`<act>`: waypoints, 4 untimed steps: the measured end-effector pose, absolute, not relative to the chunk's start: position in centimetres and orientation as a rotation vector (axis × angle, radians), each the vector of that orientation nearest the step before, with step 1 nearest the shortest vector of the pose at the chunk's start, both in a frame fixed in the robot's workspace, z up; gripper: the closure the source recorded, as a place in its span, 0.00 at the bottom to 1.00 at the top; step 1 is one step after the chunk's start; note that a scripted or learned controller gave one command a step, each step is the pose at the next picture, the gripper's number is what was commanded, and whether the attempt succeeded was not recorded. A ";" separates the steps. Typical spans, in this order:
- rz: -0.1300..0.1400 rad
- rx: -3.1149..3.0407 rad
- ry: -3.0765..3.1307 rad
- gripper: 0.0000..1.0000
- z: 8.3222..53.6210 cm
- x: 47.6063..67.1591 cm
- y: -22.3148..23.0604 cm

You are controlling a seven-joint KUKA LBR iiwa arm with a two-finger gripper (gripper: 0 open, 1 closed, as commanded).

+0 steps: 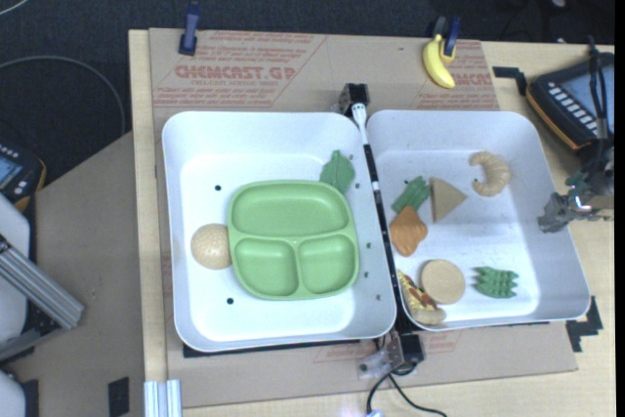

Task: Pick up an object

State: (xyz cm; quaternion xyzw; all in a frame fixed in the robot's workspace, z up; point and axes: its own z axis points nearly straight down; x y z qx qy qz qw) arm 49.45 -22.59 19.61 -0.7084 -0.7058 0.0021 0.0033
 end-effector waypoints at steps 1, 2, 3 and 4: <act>-0.009 -2.224 -2.234 1.00 31.2 48.0 -19.2; 0.006 -2.221 -2.213 1.00 23.2 47.8 -21.9; -0.009 -2.221 -2.235 1.00 32.1 48.1 -17.0; 0.009 -2.222 -2.209 1.00 20.8 47.6 -22.4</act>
